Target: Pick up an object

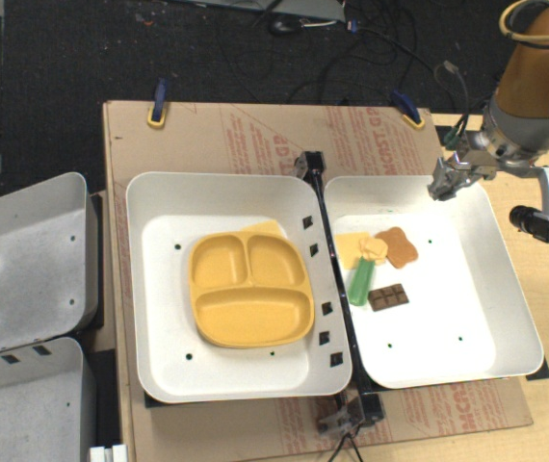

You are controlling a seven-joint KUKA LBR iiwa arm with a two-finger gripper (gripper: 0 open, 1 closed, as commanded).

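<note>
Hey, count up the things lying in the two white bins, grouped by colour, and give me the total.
Yellow: 3, the divided tray, a flat slice, a small piece
Orange-brown: 1
Green: 1
Dark brown: 1
Total: 6

My bench (217, 128) is topped with brown cardboard sheeting, red print on it, held at the far edge by two clamps (158, 104). Directly on it: left bin (154, 215) and right bin (491, 258), side by side, rims touching along the middle.
</note>
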